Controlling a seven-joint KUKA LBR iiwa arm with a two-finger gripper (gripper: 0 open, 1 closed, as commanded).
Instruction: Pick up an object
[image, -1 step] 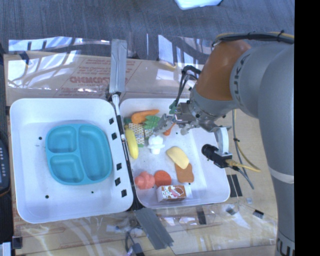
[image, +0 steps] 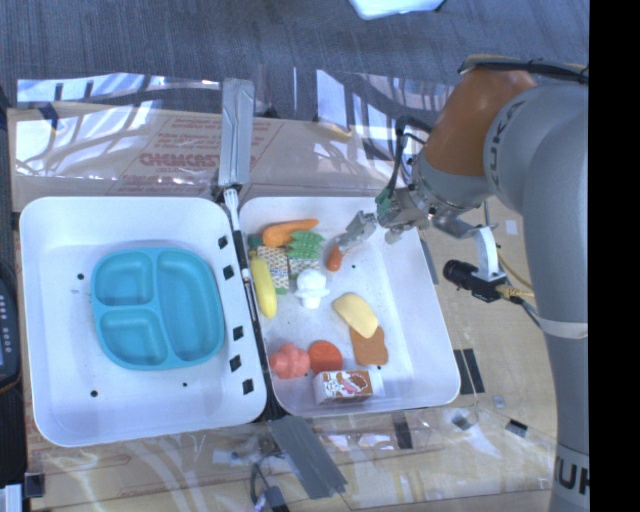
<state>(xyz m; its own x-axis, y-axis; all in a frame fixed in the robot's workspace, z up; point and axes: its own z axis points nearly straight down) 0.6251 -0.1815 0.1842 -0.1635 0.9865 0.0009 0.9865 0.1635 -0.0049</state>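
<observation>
The right bin (image: 420, 300) holds several toy foods. An orange carrot (image: 288, 232) and a green piece (image: 306, 243) lie at its far left. A yellow banana (image: 263, 286) lies along the left wall, next to a white piece (image: 312, 288). Nearer the front are a yellow lump (image: 356, 314), a brown slice (image: 370, 347), a red tomato (image: 325, 355), a pink piece (image: 288, 361) and a small carton (image: 347, 385). My gripper (image: 375, 232) hangs open over the bin's far edge. A small orange-red piece (image: 334, 259) lies just below its left finger (image: 353, 233), and nothing is between the fingers.
The left bin (image: 50, 250) holds a blue divided plate (image: 158, 306). A grey bar (image: 236, 140) runs back from the divider between the bins. The arm's grey body and orange band (image: 470, 120) hang over the right bin's far right corner.
</observation>
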